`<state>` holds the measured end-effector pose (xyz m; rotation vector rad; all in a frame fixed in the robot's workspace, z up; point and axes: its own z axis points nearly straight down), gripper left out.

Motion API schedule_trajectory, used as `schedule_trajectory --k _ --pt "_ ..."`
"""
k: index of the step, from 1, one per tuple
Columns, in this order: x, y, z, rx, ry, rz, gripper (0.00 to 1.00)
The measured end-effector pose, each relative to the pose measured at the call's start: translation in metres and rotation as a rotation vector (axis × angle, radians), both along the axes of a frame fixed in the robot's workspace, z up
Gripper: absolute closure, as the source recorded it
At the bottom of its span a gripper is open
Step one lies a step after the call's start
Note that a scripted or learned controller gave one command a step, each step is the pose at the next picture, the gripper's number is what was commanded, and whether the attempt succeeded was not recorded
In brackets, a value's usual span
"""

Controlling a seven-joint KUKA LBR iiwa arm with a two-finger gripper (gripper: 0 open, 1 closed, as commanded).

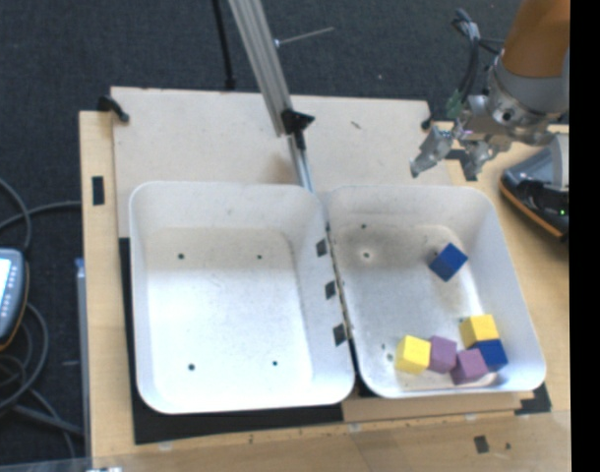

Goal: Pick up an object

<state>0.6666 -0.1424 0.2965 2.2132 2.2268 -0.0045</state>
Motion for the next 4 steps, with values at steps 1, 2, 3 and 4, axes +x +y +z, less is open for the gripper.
schedule_trajectory --k 1,2,3,4 --pt "-0.041 0.020 -0.139 0.003 0.007 -0.007 0.00" --pt "-0.052 -0.039 -0.174 -0.004 -0.023 0.000 0.00" --pt "-0.003 0.036 -0.200 0.006 -0.005 0.003 0.00" --pt "-0.034 -0.013 -0.199 0.000 0.000 -0.010 0.00"
